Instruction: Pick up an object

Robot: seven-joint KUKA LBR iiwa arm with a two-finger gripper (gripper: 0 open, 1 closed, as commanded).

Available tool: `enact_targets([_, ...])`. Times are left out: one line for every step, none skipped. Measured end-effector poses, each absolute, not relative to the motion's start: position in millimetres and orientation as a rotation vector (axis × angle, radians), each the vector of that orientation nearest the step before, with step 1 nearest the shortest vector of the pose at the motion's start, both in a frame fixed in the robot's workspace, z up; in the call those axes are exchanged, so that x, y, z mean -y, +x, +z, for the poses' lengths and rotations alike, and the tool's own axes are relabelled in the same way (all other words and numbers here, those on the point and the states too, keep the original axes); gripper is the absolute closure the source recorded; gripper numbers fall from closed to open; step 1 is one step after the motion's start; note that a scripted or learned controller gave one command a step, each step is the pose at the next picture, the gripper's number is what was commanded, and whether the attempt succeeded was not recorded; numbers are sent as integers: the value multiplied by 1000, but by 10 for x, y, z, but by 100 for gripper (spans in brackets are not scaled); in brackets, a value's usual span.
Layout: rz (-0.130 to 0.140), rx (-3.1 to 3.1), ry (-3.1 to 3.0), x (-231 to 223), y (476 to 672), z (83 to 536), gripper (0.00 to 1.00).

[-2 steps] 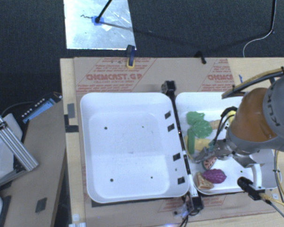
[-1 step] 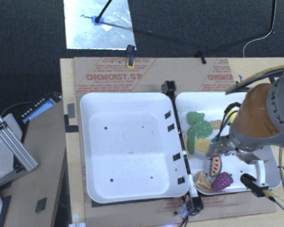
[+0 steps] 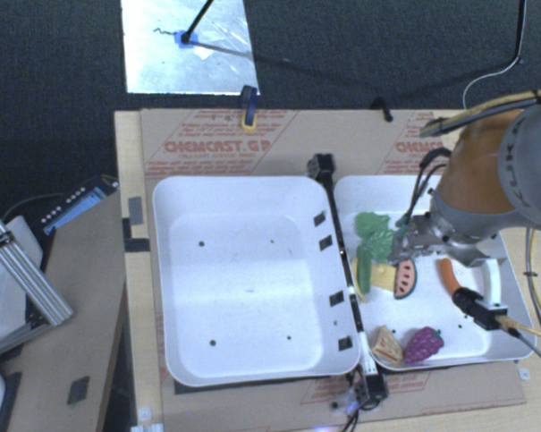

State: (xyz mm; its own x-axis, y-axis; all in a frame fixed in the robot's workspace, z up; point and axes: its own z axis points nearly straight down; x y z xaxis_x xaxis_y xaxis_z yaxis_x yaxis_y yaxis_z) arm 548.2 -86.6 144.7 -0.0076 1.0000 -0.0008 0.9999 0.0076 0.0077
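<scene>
The right bin (image 3: pixel 403 183) holds several toy foods. A green leafy piece (image 3: pixel 373 236) lies near its middle left, with a yellow piece (image 3: pixel 364 275) below it. A watermelon slice (image 3: pixel 405 278) sits beside them, an orange carrot (image 3: pixel 448 274) to its right. At the bin's front lie a purple grape bunch (image 3: pixel 423 344) and a tan sandwich-like piece (image 3: pixel 386 346). My gripper (image 3: pixel 409 241) hangs low over the bin, just right of the green piece and above the watermelon slice. The arm's bulk hides its fingertips.
The left bin (image 3: pixel 247 283) stands beside the right one, divided by a black-clipped rim (image 3: pixel 342 261). Cables run along the right edge of the bench. A black part (image 3: pixel 480 310) of the arm's hardware overhangs the right bin's front right.
</scene>
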Motion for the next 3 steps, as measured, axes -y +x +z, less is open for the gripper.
enact_targets([4, -2225, 2215, 879, 5460, 1523, 100])
enact_targets([6, -2226, 2212, 879, 5467, 1628, 100])
enact_targets([9, -2229, 2208, 877, 5476, 1735, 100])
